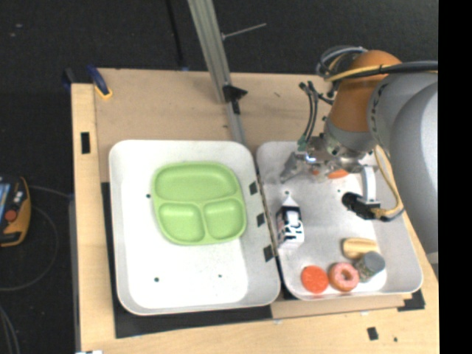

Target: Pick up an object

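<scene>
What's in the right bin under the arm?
Clear of the arm in the right bin: a milk carton, an orange disc, a pink donut, a grey piece. Anything beneath the wrist is covered.

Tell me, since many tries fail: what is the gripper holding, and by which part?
Cannot be told: the gripper sits low in the right bin, its tips hidden.

Divided plate (198,201) in left bin (125,271); bottle (290,223), doughnut (343,276) in right bin (402,260)

A tan wooden bench (169,109) stands on dark floor (44,21).
</scene>
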Controlling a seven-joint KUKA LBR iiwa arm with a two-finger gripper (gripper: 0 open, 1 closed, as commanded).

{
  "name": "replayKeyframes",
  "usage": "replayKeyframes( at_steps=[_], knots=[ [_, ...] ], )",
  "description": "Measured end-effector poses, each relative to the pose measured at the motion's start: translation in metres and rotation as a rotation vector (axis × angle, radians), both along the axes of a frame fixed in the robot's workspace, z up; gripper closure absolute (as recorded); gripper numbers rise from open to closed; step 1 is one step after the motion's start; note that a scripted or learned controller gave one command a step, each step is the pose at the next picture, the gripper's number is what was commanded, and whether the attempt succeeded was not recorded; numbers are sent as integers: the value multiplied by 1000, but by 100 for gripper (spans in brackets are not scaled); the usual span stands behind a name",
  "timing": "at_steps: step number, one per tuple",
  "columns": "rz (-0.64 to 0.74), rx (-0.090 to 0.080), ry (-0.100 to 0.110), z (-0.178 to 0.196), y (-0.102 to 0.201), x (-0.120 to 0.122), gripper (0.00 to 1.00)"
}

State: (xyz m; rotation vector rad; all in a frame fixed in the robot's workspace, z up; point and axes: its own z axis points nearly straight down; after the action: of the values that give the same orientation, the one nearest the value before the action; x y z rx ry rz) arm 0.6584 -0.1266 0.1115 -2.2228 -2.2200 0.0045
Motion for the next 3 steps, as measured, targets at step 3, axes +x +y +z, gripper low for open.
replayKeyframes(
  at_steps=[3],
  knots=[
    [0,1,-8,120,4,-12,100]
  ],
)
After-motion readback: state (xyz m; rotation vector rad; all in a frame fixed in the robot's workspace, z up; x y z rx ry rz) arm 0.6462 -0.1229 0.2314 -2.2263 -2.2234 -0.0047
